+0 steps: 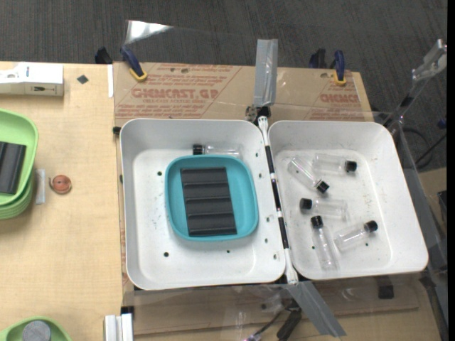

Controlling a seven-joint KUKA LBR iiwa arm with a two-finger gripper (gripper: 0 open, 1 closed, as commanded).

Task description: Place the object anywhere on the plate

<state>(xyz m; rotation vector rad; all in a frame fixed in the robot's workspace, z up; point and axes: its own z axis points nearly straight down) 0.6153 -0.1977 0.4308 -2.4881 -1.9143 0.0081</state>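
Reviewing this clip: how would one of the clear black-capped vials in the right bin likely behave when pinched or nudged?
The vials lie on their sides and look cylindrical, so a nudge would probably roll one across the right bin. The clear, smooth-looking walls suggest a slippery pinch. They appear small and empty, so likely light. One more vial lies behind the teal plate.

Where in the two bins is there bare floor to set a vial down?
Left bin: bare strips left of and below the teal plate; a vial lies behind the plate. Right bin: crowded with vials mid-floor; bare along its right edge.
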